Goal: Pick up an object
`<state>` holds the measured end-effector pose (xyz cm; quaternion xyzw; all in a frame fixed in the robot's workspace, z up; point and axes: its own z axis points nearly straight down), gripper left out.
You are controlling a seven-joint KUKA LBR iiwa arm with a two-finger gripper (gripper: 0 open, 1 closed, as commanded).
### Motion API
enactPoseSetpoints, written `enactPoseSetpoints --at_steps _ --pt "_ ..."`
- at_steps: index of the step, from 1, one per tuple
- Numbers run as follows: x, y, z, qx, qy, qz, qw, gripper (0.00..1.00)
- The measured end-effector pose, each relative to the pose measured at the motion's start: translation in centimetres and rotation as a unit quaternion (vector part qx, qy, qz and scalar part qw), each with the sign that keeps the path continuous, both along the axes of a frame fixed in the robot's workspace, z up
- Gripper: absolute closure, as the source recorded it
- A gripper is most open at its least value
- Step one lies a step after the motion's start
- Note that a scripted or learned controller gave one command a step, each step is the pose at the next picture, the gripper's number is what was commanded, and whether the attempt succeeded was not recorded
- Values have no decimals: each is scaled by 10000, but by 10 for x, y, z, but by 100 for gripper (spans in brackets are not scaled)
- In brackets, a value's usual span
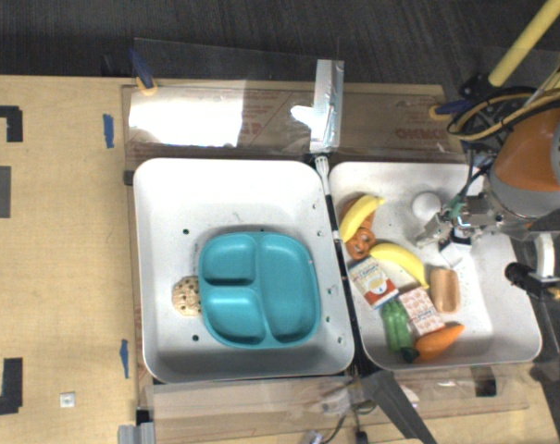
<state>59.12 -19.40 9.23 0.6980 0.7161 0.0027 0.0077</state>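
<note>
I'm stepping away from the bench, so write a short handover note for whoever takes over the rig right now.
Pincer: over the upper part of the right bin, near a white ball. Nothing shows between its fingers; open or shut cannot be told.
Right bin: two bananas, a hot dog, a carrot, a green vegetable, two small cartons.
Left bin: teal divided plate with a cookie at its left edge.
Done: no object lifted.
Left: grasp one object and raise it.
</note>
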Motion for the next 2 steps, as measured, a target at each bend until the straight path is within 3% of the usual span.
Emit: enactPoseSetpoints --at_steps 1,2 --pt "2 -1 13 -22 -40 -2 10000 100" --pt "38 46 107 45 43 -1380 9904 100"
